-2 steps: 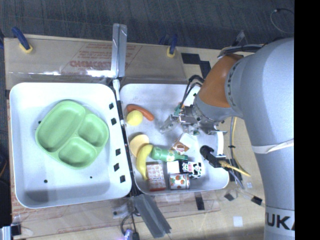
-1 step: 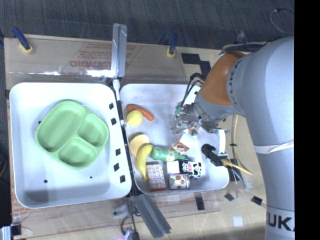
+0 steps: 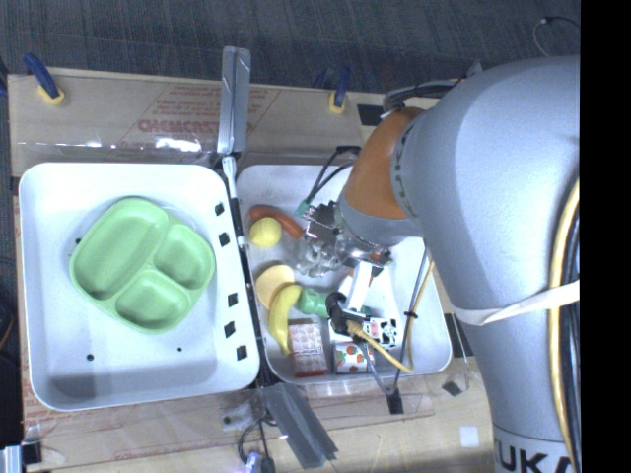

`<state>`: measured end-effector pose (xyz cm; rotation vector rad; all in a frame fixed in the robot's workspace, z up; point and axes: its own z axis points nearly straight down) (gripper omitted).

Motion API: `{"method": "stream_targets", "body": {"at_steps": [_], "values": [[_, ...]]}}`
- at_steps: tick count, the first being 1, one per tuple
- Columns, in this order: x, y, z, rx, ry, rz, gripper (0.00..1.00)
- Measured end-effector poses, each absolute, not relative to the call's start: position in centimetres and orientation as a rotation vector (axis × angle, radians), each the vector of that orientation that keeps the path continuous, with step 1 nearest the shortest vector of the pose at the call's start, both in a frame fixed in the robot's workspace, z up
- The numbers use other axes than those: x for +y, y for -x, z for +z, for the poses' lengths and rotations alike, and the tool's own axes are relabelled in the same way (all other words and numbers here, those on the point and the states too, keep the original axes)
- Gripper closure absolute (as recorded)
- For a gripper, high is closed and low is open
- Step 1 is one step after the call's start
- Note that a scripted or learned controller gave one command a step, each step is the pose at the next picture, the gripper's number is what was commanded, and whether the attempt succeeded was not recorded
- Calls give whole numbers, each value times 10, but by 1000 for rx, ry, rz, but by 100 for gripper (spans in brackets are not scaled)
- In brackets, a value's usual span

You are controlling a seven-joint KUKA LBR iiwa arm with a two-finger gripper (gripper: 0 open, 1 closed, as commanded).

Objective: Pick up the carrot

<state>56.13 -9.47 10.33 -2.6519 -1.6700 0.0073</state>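
The carrot is an orange-red stick lying at the back left of the right bin, partly behind a yellow lemon. My gripper hangs over the middle of the right bin, just right of and below the carrot's right end. Its fingers are pale and blurred against the bin floor. Nothing shows between them. The grey arm with its orange band covers the bin's right part.
A green divided plate lies in the left bin. In the right bin lie a banana, a yellow round fruit, a green item and small printed boxes near the front.
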Motion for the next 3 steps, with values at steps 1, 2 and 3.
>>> {"method": "stream_targets", "body": {"at_steps": [1, 2, 3], "values": [[-168, -582, 91, -1764, 2595, 3, 100], [-87, -554, 192, -1437, 2790, 3, 100], [-131, -517, 130, -1627, 2683, 5, 100]]}}
